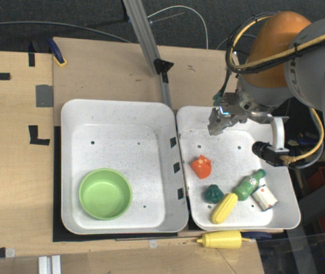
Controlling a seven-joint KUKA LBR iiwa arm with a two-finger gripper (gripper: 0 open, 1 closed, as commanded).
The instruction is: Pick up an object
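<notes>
My gripper hangs over the back left part of the right bin, above and slightly right of a small red-orange object. Nothing shows between its fingers. Toward the bin's front lie a dark green lump, a yellow corn cob, a green bottle and a small white block. These sit close together, the corn touching the bottle's base.
A green bowl rests in the front left of the left bin. A yellow object lies on the bench in front of the right bin. A grey pole slants in from the top toward the bins' shared back corner.
</notes>
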